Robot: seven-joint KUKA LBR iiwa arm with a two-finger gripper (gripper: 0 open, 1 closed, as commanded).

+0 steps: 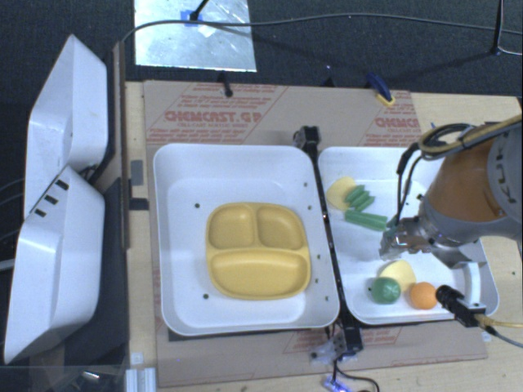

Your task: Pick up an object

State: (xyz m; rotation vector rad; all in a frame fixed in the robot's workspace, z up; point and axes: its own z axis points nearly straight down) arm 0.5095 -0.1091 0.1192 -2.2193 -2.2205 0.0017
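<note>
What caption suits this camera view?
Claw poised over toy food in right bin; yellow divided plate sits in left bin.

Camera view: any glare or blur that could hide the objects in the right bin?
Camera view: soft overall, small edges fuzzy; strong glare on the shiny metal sheet at top, none on the right white bin; green ball and orange ball read clearly; gripper detail is blurred.

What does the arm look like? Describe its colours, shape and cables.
The arm is thick and rounded, with a grey shell and a wide orange band. Dark cables loop over its top. Its end narrows to a small metal gripper, grey and shiny.
</note>
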